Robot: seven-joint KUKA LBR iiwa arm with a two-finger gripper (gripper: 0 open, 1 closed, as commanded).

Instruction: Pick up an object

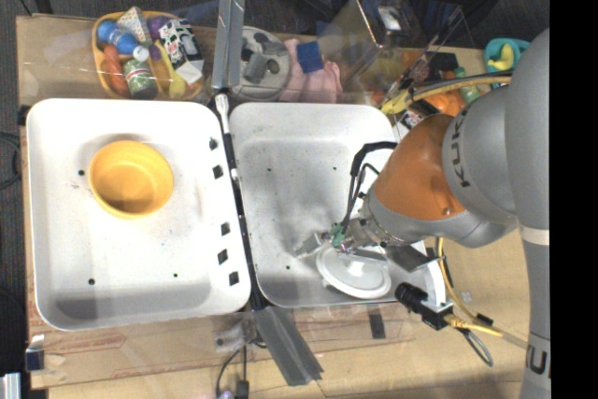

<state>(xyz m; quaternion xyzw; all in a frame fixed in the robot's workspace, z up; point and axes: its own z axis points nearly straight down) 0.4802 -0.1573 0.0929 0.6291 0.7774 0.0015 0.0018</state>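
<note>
here, largest first:
counter (56, 42): tan wood, carrying two shallow white bins side by side, with clutter along its far edge.
arm (486, 163): grey, with an orange band (420, 178) above the wrist; it reaches in from the right and bends down over the right bin's near right corner.
left bin (56, 294): white, with rounded corners; it holds a yellow bowl and a few small dark specks.
right bin (290, 145): white, its floor scuffed grey toward the middle; a white dish lies at its near edge under the wrist.
divider (229, 192): a dark strip with small black clips running between the two bins.
bowl (132, 178): yellow, upright, in the far left part of the left bin, well apart from the arm.
dish (355, 274): white, round and shallow, at the near rim of the right bin, partly covered by the wrist.
basket (145, 56): yellow, on the counter beyond the left bin, packed with small bottles and packets.
pink cloth (313, 79): beyond the right bin, with a blue block resting on it.
gripper (338, 240): low in the right bin, just beside the dish's far left edge; too small and tangled with wires to tell how far apart its tips are or whether anything sits between them.
</note>
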